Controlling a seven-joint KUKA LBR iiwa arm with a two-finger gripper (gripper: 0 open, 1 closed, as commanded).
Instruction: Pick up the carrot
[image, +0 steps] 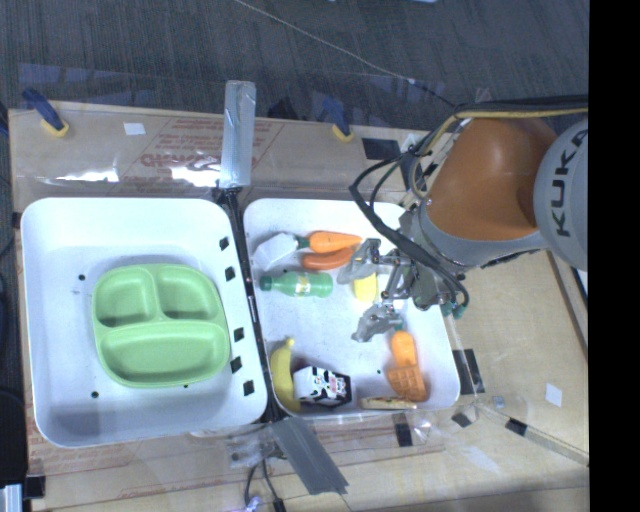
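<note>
The carrot (334, 241) is an orange, tapered piece lying on its side at the back of the right bin (440, 345), with a shorter orange piece (326, 262) right in front of it. My gripper (371, 293) hangs over the bin's middle, just right of and in front of the carrot. It stands open: one finger (361, 264) is near the carrot's right tip and the other (378, 323) is nearer the front. A small yellow piece (365, 287) lies in the gap between them, not clamped.
Also in the right bin are a white item (276, 246), a green bottle (297, 285), a banana (282, 375), a black-and-white carton (323, 385) and a ridged orange item (405, 366). The left bin (50, 300) holds a green divided plate (158, 324).
</note>
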